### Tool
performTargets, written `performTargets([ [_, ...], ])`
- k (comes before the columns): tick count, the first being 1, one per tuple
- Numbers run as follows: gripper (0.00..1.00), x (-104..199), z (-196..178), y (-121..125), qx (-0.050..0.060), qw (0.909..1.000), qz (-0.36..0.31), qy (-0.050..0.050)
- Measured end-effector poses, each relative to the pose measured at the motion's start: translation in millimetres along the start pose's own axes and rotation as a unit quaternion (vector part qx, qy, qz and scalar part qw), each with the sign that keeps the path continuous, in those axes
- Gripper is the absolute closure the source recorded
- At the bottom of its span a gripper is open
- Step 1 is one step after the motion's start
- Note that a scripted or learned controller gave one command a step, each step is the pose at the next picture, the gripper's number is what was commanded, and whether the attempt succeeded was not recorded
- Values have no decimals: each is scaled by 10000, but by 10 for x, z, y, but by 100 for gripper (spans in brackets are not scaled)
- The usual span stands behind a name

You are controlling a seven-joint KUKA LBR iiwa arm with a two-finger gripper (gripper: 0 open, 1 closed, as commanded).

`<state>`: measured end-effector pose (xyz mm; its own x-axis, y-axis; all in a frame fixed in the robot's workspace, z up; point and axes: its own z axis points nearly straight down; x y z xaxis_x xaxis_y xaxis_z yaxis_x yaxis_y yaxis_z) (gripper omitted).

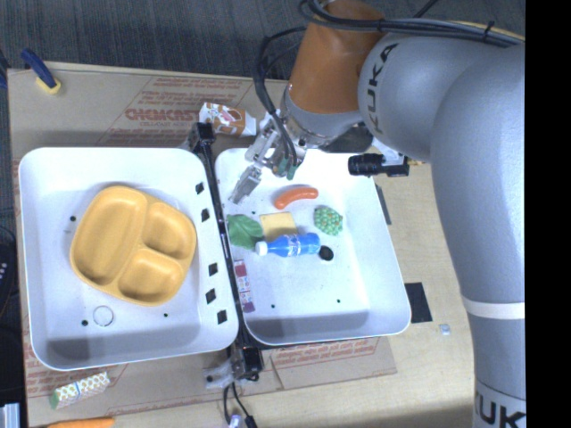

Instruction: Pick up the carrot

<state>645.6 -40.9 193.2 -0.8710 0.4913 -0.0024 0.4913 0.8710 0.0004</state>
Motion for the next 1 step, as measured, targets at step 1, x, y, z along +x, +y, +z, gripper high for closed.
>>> performTargets([
  [1,0,376,13,481,8,9987,-509,21],
])
